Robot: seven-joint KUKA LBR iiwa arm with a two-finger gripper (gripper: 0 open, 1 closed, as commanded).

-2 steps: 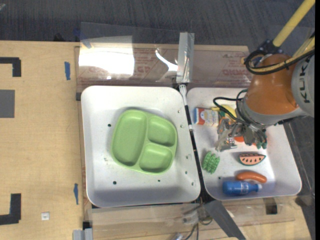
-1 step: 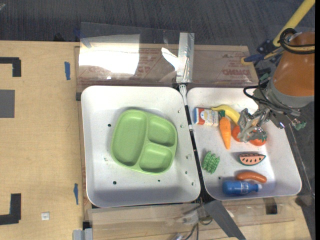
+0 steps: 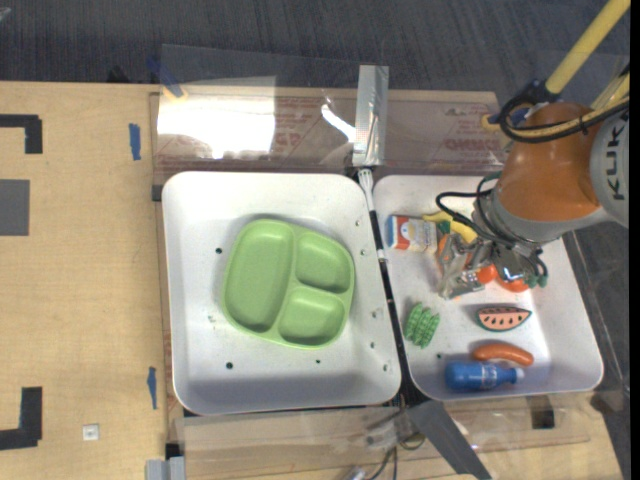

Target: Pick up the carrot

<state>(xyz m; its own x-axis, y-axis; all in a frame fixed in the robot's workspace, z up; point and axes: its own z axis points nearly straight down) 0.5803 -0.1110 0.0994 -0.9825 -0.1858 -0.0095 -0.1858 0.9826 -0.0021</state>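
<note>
Over the right bin [image 3: 585, 363] I have the gripper [image 3: 462, 273] lowered beside the carrot [image 3: 503, 277], which lies on the bin floor above the watermelon slice [image 3: 502, 318], partly hidden by the wrist. I see nothing clamped, and how wide the gripper stands I cannot tell. By my reckoning the grasp and lift both remain.

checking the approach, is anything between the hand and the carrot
Nothing visible stands between them: the hand is low in the right bin with the carrot right beside it, partly hidden under the wrist.
</note>
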